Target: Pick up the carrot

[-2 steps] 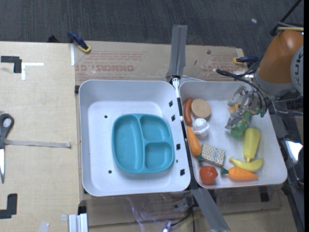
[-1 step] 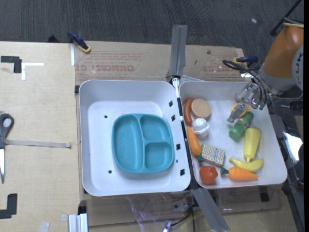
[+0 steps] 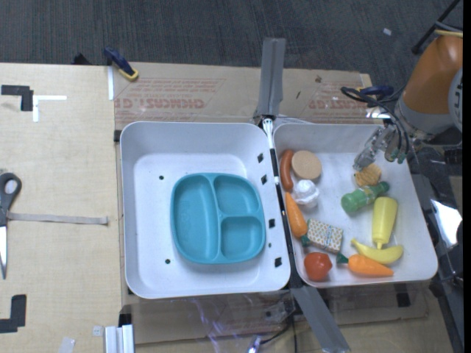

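Jaws [image 3: 368, 160] hang over the right white bin's [image 3: 419, 197] far end, above a small yellow-brown toy [image 3: 368, 174] — open or closed, I cannot tell. Approach step, by my reading: the orange plastic carrot [image 3: 370, 266] lies near the front wall — travel forward, then descend.

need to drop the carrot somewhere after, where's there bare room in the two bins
The left bin has bare white floor all round the blue tray, widest along its left and top walls. The right bin is crowded: food fills its left wall and bottom half. One free patch lies between the round bun and the gripper.
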